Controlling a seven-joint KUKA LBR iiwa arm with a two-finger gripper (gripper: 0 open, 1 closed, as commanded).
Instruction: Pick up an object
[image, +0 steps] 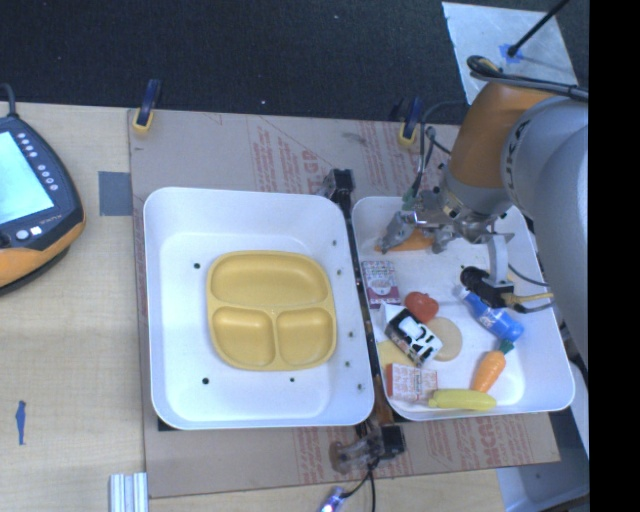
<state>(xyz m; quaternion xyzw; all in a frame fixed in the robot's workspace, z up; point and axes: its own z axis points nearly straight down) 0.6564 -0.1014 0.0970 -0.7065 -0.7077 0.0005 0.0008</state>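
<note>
Orange piece (397, 238) lies at the upper left of the right bin (545, 385), just under the tool (425, 222). Whether the tool is apart or together I cannot tell. Best descend straight, clear of the bin wall.

Over on my left, a grey and orange handheld controller (25, 205) is sitting on the bench (70, 340), partly cut off at the edge. Brown cardboard (270, 150) is lying under both bins, with blue and yellow clamps (146, 106) pinning its far edge. A strip of grey tape (115, 193) is sticking to the bench just beside the cardboard's left edge.
</note>
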